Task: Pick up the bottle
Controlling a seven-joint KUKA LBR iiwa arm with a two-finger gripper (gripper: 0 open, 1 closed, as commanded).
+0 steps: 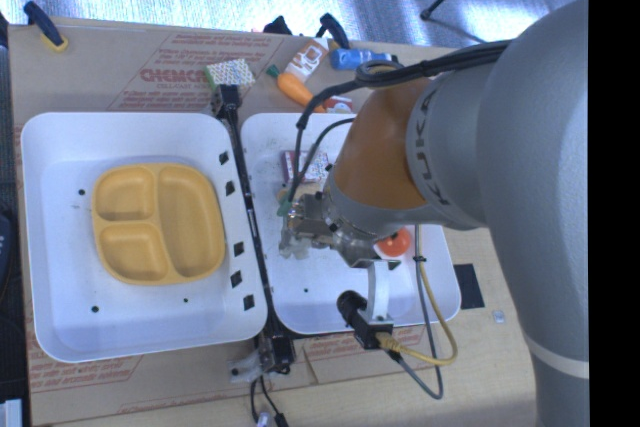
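reaching low into the right bin (440,300), the arm is hiding the tool (297,233); whether it is apart or together, i cannot tell. the bottle (300,70) is lying outside, on the tabletop (180,65) behind the bins; the tool is needing to lift clear and travel there before descending.

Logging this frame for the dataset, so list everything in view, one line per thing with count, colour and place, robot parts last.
bins: 2, white, side by side on the bench, joined by a black clip strip down the middle.
divided tray: 1, yellow, three compartments, in the left bin.
bottle: 1, orange and white, lying on the cardboard just beyond the right bin's far edge.
blue item: 1, blue, beside the bottle on the far side; too small to identify.
orange-red object: 1, in the right bin, mostly hidden under the arm.
cardboard sheet: 1, brown with red print, under both bins.
clamp: 1, blue and yellow, far left corner of the cardboard.
arm: 1, grey with orange band, reaching in from the right over the right bin.
end effector: 1, metallic, low over the right bin.
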